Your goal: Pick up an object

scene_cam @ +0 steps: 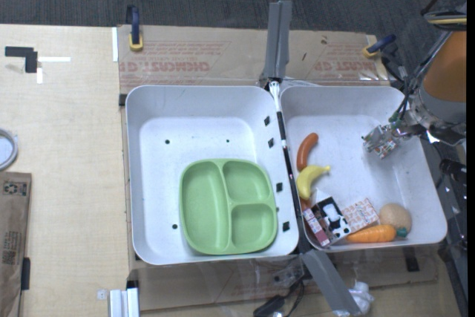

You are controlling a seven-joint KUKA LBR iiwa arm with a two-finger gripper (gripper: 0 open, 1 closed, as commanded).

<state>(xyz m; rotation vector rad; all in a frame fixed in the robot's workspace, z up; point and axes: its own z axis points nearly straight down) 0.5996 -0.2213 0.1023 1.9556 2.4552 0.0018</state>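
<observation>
The right bin (349,104) holds a red sausage (306,150), a yellow banana (312,179), a small printed box (324,222), a patterned packet (359,213), an orange carrot (372,234) and a tan round potato (395,217). My gripper (380,142) hangs over the right side of this bin, above bare floor, apart from all the objects. The arm comes in from the right edge. Nothing shows between the fingers.
The left bin (148,159) holds a green divided plate (227,206). A grey post (278,41) stands behind the divider between the bins. Clamps (133,32) hold the cardboard at the back. A tape roll (6,150) lies far left.
</observation>
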